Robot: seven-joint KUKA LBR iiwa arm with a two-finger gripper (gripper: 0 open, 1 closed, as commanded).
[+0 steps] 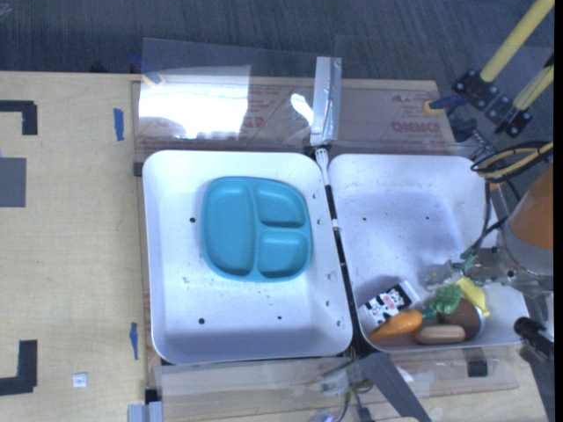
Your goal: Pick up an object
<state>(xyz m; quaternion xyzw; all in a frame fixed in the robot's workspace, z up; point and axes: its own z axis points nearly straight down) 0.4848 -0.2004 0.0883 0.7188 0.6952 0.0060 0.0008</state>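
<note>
Camera view: gripper (pixel 457 272) low over right bin (pixel 396 192), near its front right corner, arm coming in from the right. Metal fingers blur into the clutter below; cannot tell whether they are apart, together or on anything.

Pile of small toy foods directly under and in front of the tool, packed into that corner: green leafy piece (pixel 447 299), yellow piece (pixel 475 295) touching it, orange carrot-like piece (pixel 398 323), tan sausage-like piece (pixel 440 333) against a dark brown one (pixel 468 322). Small black-and-white patterned item (pixel 388 302) just left of the pile.

Handling, as judgement: all look light, rigid plastic, smooth, likely to slip. Carrot or sausage best taken across the narrow middle. Pieces touch each other, so fingers may nudge neighbours; bin wall close on front and right limits approach.

Left bin (pixel 167 236) carries a teal divided plate (pixel 257 228), well apart. Cables (pixel 506 161) hang near the arm.
</note>
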